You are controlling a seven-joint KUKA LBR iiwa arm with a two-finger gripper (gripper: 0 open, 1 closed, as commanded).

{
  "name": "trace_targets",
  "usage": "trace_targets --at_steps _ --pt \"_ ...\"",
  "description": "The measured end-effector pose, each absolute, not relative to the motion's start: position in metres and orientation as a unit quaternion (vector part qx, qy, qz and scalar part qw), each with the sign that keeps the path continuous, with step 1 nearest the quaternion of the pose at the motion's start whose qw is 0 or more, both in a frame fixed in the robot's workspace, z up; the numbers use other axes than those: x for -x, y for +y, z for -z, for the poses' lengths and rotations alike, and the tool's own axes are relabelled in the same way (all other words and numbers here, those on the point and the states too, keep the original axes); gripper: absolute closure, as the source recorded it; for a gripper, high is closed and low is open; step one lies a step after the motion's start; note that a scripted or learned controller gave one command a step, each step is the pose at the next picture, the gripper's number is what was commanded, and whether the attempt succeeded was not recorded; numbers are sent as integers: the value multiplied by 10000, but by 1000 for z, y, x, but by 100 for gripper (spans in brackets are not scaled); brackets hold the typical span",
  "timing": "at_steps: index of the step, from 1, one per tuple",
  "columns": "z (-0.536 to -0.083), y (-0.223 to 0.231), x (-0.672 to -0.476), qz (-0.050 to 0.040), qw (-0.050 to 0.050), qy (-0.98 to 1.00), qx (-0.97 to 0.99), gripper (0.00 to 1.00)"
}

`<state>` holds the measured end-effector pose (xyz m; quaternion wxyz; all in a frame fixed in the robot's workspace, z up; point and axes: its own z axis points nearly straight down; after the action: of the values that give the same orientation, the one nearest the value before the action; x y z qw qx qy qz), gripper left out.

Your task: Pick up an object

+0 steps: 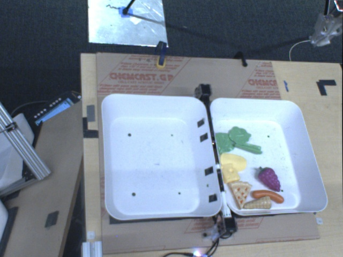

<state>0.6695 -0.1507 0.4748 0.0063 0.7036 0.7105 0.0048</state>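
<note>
Two white bins (155,101) | toy food (233,162) in right one | sheet (139,75) printed CHEMCAST GP | hand (325,30) grip: cannot tell

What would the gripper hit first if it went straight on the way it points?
Likely the dark floor beyond the bench's far edge, though depth is unclear. The gripper hangs at the top right, well apart from the right bin and the toy food in it.

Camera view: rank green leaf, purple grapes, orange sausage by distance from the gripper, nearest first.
From the gripper, top right:
1. Green leaf, right bin's far-left part.
2. Purple grapes, nearer the front.
3. Orange sausage, by the front wall.
</note>
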Motion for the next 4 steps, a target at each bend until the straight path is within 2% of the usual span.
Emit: trace_targets --at_steps 1,2,3,4 --pt "-539 -143 -669 -27 37 7091 -7051 100" --pt "-535 -210 -647 -1 19 7061 -7081 100" --pt "-536 -206 -669 -7 26 7088 -7054 100" --pt "-536 -103 -642 -18 2 7117 -7025 100"
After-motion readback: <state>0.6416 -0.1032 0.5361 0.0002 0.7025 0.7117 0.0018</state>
